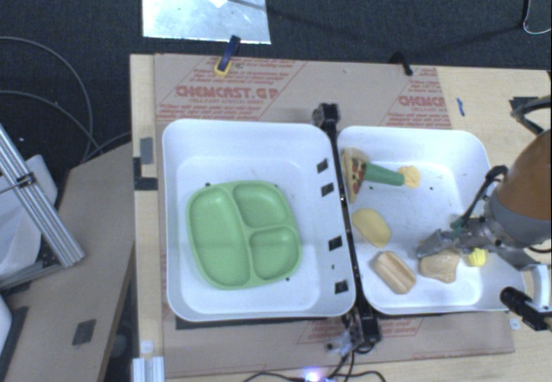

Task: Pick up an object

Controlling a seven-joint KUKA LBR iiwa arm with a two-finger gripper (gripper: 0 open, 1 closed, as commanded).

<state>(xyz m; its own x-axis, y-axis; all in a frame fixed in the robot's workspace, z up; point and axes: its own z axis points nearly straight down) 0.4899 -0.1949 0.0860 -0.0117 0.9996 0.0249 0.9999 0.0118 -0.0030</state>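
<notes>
Bench (285,83) carries two bins; green tray (244,234) is seated in the left one. Gripper (440,244) is parked lower right beside a tan lump (440,266); finger state can't be told.

Pale green divided plate (244,234) in the white left bin (185,156), yellow potato-like lump (371,226), tan bread roll (393,272), green-handled toy (385,174), red-lettered brown cardboard (293,87) on the worktop

Hand (442,244) low in right bin (466,147), touching beige lump (440,266); green tray (244,234) in left bin (198,143).
</notes>
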